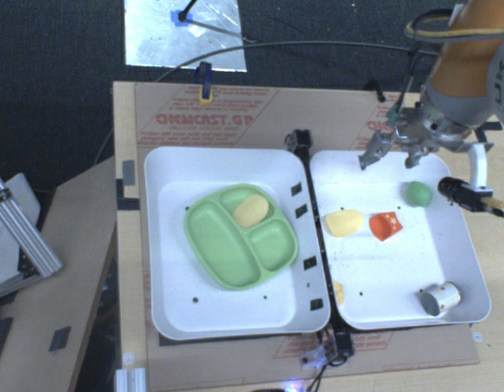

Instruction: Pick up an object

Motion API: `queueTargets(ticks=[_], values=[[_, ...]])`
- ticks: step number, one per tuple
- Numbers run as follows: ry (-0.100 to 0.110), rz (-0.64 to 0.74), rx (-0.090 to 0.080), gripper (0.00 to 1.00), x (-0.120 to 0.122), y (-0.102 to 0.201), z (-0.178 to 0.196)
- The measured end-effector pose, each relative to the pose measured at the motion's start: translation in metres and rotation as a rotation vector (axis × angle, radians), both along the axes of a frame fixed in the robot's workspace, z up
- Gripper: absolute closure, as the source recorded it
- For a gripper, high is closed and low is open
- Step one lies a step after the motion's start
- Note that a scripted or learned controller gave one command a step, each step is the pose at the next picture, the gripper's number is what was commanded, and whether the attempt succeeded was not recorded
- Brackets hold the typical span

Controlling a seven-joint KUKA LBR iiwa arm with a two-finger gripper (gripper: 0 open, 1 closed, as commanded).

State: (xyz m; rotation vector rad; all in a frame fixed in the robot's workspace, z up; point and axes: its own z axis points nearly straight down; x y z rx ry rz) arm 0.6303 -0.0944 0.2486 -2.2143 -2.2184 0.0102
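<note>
Arm: the grey KUKA arm with its orange band (472, 35) comes in from the upper right and hangs over the far edge of the right bin (456, 296).
Gripper: the gripper (390, 155) sits above the right bin's far rim, its two fingers spread wide apart with nothing between them; one fingertip (367, 162) points down toward the bin's far left corner, the other lies nearer the green ball.
Green ball: a small green ball (417, 193) rests in the right bin near its far right side, just below the gripper and apart from it.
Red piece: a red, angular object (385, 225) lies near the middle of the right bin, just beside the yellow piece.
Yellow piece: a pale yellow lump (343, 222) lies left of the red piece, near the bin's left wall.
Cylinder: a small white and grey cylinder (439, 297) lies on its side in the near right corner of the right bin (well apart from the rest).
Left bin: the left bin (174, 300) holds a green divided plate (223, 256), set askew, with a yellow rounded object (252, 211) in its far compartment.
Bench: brown board (235, 113) under both bins carries red printed lettering.
</note>
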Motion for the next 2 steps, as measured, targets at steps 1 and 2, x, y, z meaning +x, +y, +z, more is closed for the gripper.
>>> queueTargets(ticks=[1, 2], values=[[-0.011, 0.002, -0.001, 0.0, 0.002, 0.0, 0.007], [-0.006, 0.001, 0.0, 0.0, -0.001, 0.007, -0.054]])
